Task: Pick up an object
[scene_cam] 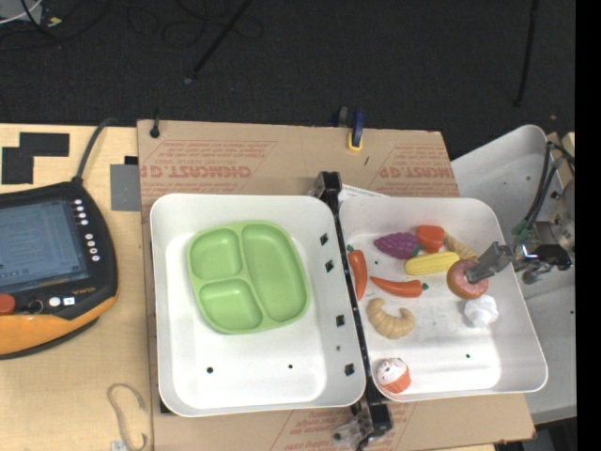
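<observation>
the claw (481, 267) reaches in from the right edge of the frame, low over the right side of the right bin (512, 346); whether it is wide or narrow cannot be told, the view is too blurred there. its tip sits on or right above a round pinkish-brown donut-like toy (462, 281), though no grip on it can be made out.

just below that toy lies a small white crumpled piece (480, 312). to the left of the claw is a yellow corn cob (432, 264), with an orange-red pepper-like toy (430, 237) and a purple bunch of grapes (396, 244) above it toward the upper middle of the bin. a red chili (396, 287) lies below the corn, and a tan croissant (391, 318) lies lower still. a long red-orange carrot-like toy (358, 272) rests along the bin's left wall. near the bottom edge sits a small white and orange cup-like object (392, 375).

the left bin (178, 346) holds a green divided plate (248, 277), well apart from the claw. both bins stand on a cardboard sheet (282, 163). at the far left of the frame rests a control pendant (52, 266) with a screen.
</observation>
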Motion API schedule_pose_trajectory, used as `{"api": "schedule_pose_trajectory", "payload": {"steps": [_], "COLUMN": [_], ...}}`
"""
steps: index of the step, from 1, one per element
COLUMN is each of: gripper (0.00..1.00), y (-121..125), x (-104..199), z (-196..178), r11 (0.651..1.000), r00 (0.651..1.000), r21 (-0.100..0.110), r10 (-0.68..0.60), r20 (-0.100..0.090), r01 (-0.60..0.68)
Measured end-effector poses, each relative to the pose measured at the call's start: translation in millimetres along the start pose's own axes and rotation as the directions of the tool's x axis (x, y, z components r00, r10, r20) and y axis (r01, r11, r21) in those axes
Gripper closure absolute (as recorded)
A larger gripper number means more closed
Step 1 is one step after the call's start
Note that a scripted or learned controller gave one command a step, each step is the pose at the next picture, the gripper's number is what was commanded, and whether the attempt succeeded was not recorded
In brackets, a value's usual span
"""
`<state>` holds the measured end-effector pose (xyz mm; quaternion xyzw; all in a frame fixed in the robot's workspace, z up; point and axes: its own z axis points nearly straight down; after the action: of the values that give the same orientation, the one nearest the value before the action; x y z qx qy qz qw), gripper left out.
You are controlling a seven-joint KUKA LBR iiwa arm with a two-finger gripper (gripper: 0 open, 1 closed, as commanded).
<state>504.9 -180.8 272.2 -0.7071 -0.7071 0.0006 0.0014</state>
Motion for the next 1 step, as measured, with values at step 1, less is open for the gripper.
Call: {"api": "schedule_pose_trajectory", "payload": {"steps": [1], "gripper": [0.0], "y": [-1.4], "x": [-7.8], "z": [57.7], "r11": [1.0], "r00": [1.0], "r21": [0.003], "r10": [-0.001], "r20": [-0.001], "r01": [0.001]}}
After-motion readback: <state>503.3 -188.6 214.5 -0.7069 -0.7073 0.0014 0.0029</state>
